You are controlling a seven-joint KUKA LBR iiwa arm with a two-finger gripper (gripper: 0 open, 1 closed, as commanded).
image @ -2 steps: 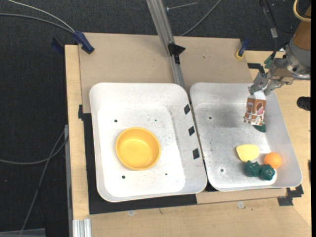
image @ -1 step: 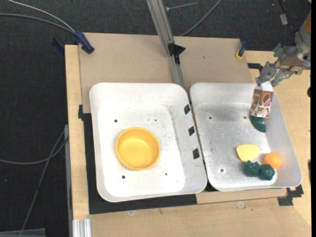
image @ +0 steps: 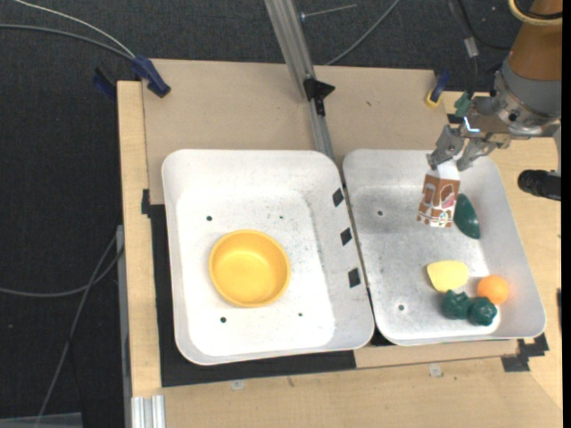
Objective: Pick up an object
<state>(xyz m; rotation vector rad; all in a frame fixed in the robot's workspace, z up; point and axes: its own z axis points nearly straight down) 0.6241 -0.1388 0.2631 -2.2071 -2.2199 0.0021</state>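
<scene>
My gripper [image: 453,157] hangs over the back of the right bin [image: 393,239], shut on the white top of a small brown-and-white carton [image: 438,201]. The carton dangles below the fingers, slightly tilted, above the bin floor. Just right of the carton lies a dark green object [image: 468,219]. Near the bin's front right are a yellow piece [image: 447,275], an orange ball [image: 492,289] and a dark green lumpy toy [image: 469,308].
A yellow bowl [image: 249,267] sits in the left bin [image: 187,203]. A metal pole [image: 294,52] runs from the top of the view down to the gap between the bins. Blue clamps [image: 150,74] hold the bench board's back corners.
</scene>
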